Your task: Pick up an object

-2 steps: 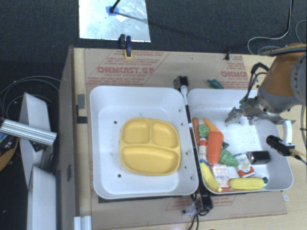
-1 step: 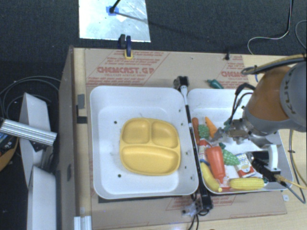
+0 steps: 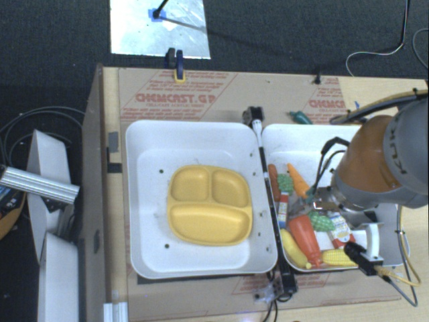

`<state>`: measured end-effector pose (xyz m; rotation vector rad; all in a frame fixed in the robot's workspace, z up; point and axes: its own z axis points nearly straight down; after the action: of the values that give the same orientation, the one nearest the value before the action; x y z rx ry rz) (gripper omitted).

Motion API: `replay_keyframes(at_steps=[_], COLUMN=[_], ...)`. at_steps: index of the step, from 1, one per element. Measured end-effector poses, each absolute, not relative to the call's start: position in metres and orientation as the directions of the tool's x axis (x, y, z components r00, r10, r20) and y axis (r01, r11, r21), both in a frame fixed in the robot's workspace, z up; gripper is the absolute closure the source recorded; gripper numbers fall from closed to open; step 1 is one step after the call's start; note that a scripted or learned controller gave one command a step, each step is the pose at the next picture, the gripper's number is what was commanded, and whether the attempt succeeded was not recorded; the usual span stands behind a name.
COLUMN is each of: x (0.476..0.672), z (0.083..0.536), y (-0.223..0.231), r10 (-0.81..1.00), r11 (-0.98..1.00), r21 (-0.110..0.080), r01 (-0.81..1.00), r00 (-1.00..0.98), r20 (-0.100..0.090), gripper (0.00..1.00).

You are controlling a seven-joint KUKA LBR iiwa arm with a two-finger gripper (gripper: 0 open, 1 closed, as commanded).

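Note:
The right bin [image 3: 295,138] holds a heap of toy food: a red bottle-shaped piece [image 3: 305,240], a yellow banana [image 3: 292,250], a corn cob [image 3: 337,257], an orange carrot [image 3: 298,180], a green leafy piece [image 3: 285,181] and a red-and-white stick [image 3: 283,206]. My gripper [image 3: 326,205] hangs low over the middle of this heap, just above the red bottle piece. The wrist's orange band [image 3: 365,159] and grey body cover the bin's right half.
The left bin [image 3: 144,180] holds a yellow divided plate [image 3: 209,203]. A black divider clamp [image 3: 255,118] sits between the bins at the back. A teal-handled tool [image 3: 301,117] lies on the board behind the right bin. Cables trail at the right.

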<state>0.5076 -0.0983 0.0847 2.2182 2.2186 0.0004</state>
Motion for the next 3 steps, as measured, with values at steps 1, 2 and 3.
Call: replay_keyframes(at_steps=[1, 2, 3], x=[0.557, 0.500, 0.502], z=[0.085, 0.084, 0.095], y=[-0.107, -0.103, -0.103], r10=[1.000, 1.000, 1.000], r11=[0.002, 0.001, 0.003], r21=[0.002, 0.000, 0.004], r01=[1.000, 1.000, 1.000], r00=[-0.002, -0.001, -0.003], r20=[-0.001, 0.000, 0.000], gripper=[0.00, 0.00, 1.00])
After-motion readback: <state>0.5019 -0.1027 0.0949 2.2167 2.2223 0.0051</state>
